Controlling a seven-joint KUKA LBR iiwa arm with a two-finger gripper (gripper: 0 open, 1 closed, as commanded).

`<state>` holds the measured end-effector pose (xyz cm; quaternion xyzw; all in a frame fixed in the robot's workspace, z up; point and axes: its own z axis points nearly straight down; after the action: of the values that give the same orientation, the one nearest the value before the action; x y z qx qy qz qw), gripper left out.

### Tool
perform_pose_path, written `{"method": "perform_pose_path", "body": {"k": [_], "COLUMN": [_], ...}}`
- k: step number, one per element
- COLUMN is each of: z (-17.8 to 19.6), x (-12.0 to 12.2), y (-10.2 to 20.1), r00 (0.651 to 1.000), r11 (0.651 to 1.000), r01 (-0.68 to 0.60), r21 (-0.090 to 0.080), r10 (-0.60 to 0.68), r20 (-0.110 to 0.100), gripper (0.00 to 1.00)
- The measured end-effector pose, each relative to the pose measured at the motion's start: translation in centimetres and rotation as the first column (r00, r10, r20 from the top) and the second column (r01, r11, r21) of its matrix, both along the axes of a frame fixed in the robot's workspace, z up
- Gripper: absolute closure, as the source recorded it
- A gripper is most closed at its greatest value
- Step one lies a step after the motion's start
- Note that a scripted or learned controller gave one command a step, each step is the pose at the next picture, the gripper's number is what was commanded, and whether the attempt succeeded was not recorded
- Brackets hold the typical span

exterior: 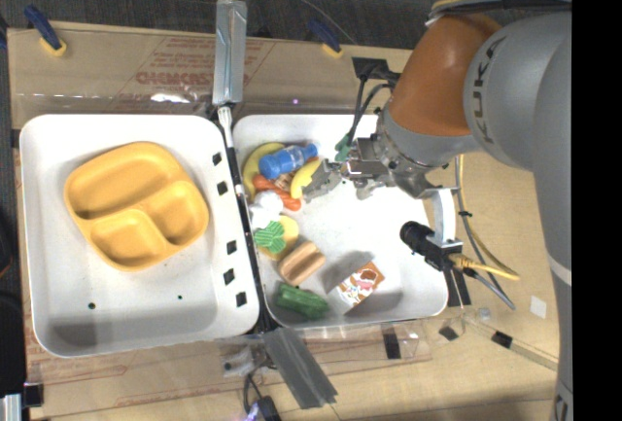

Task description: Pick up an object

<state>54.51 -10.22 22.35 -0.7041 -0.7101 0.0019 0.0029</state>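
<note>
My gripper (pixel 328 178) hangs over the upper middle of the right bin (pixel 408 298), its fingers pointing left toward a cluster of toy food. Nothing shows between the fingers. The cluster holds a yellow banana (pixel 259 161), a blue bottle (pixel 288 158), an orange piece (pixel 280 186) and a small yellow piece (pixel 305 176) right at the fingertips. Lower down lie a white piece (pixel 265 207), a green and yellow toy (pixel 274 235), a hot dog bun (pixel 301 263), a green vegetable (pixel 300 301) and a small printed carton (pixel 359 284).
The left bin (pixel 49 312) holds a yellow divided tray (pixel 136 203). A metal divider (pixel 228 50) runs between the bins. The grey arm with its orange band (pixel 442 69) covers the right bin's upper right corner. Cables (pixel 481 263) trail beside the right rim.
</note>
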Motion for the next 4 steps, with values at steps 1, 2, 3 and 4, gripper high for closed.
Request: {"method": "perform_pose_path", "body": {"k": [1, 2, 3, 4], "z": [2.9, -8.3, -3.1, -10.2], "x": [2.2, 3.9, 10.0, 6.2], "y": [0.6, 0.5, 3.1, 0.1], "r00": [0.942, 0.996, 0.957, 0.944], "r11": [0.942, 0.996, 0.957, 0.944], "r01": [-0.336, 0.092, 0.292, 0.331], "r21": [-0.002, -0.002, -0.002, -0.004], "r10": [0.336, -0.092, -0.292, -0.331], "r20": [0.006, 0.000, 0.006, -0.003], "gripper": [0.00, 0.00, 0.00, 0.00]}}
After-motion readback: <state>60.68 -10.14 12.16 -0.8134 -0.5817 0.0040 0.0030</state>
